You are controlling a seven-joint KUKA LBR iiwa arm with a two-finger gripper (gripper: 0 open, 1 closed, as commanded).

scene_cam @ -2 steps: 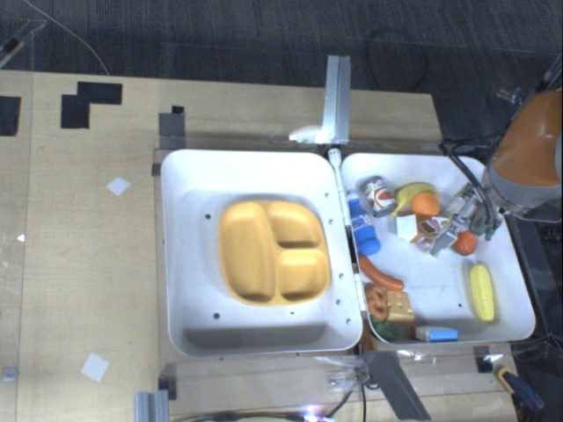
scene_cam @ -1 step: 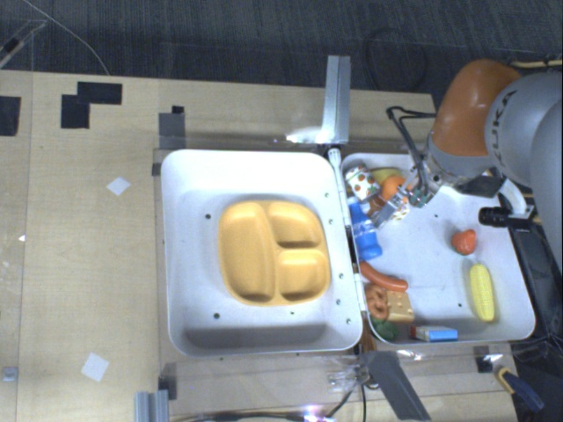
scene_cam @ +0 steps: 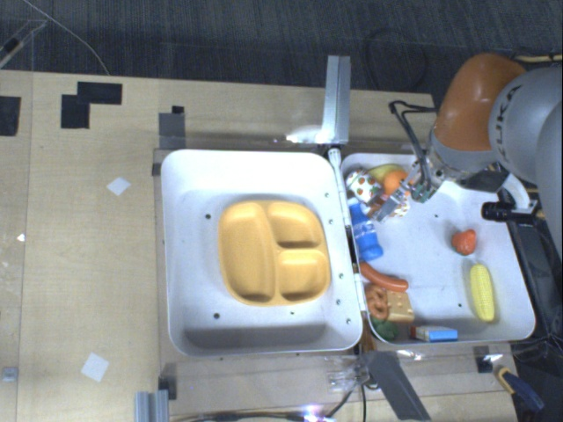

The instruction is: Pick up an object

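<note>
My gripper (scene_cam: 395, 203) is low in the far left corner of the right bin (scene_cam: 437, 262), reaching in from the right. It sits among a cluster of small toys: a white spotted piece (scene_cam: 357, 183), a green-yellow piece (scene_cam: 382, 173) and an orange piece (scene_cam: 395, 181) just behind it. A blue object (scene_cam: 364, 236) lies just in front and to the left of it. I cannot make out anything held in it. Further out in the same bin lie a red tomato (scene_cam: 464, 241) and a yellow corn cob (scene_cam: 481, 291).
A sausage (scene_cam: 384, 278), a pretzel (scene_cam: 378, 304), a tan block (scene_cam: 400, 305) and a blue-capped marker (scene_cam: 435, 333) line the right bin's near left side. The left bin (scene_cam: 185, 236) holds a yellow sectioned tray (scene_cam: 274, 251). A metal post (scene_cam: 337, 99) stands behind the bins.
</note>
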